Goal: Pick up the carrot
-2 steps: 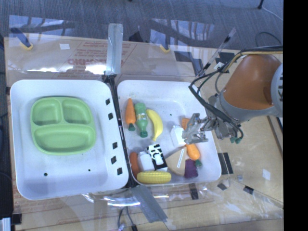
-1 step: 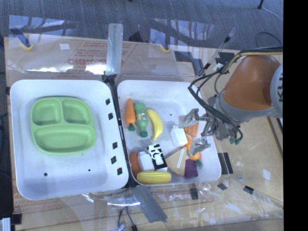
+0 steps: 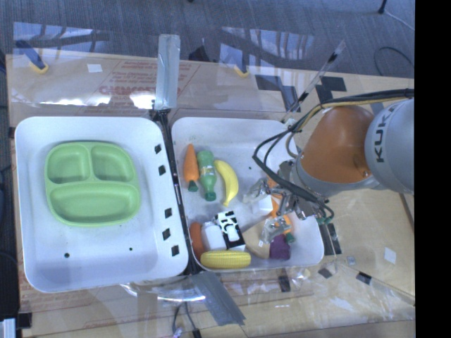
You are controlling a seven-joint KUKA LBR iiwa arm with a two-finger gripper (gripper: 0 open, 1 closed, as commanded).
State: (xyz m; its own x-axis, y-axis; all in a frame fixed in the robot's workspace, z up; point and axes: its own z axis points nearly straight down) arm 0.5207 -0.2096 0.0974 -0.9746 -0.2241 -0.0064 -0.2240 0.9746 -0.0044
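Pick not yet made, by my reading: carrot (image 3: 191,166) lies untouched at far left of right bin (image 3: 232,127) beside green bottle (image 3: 206,174), gripper (image 3: 282,213) low over right-side clutter, well apart; finger state cannot tell.

glossy white plastic bins (image 3: 42,259); matt green plastic tray (image 3: 91,183); smooth carrot (image 3: 191,166); shiny yellow banana (image 3: 227,180).

Arm (image 3: 366,150) hides the end effector (image 3: 282,206) fingers.
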